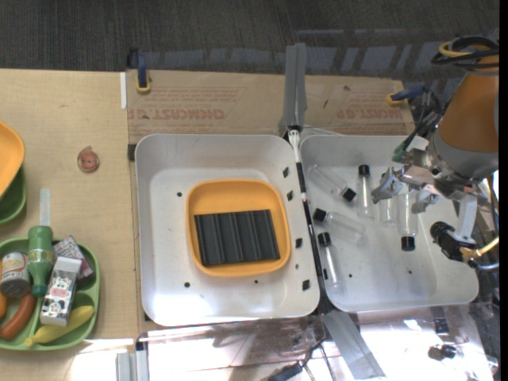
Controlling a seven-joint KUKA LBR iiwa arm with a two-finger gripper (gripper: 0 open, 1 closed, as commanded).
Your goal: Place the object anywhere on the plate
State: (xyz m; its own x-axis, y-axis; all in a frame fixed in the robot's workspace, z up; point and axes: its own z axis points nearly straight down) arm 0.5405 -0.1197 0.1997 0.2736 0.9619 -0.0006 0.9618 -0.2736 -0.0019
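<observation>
An orange-yellow plate (236, 192) lies in the middle of the left bin (163, 236), with a dark ribbed pad (238, 238) covering most of it. Several clear tubes with black caps lie scattered in the right bin (397, 286); one (407, 227) lies lengthwise with its cap toward the front, another (364, 182) lies further left. My gripper (405, 194) is over the upper right part of the right bin, right above the far end of the lengthwise tube. Its fingers stand spread open and nothing is lifted between them.
More capped tubes (324, 244) lie along the right bin's left wall. A metal divider (294, 94) rises behind the gap between the two bins. On the bench at far left are a green tray (86, 317) of toy food and a yellow bowl (9, 159).
</observation>
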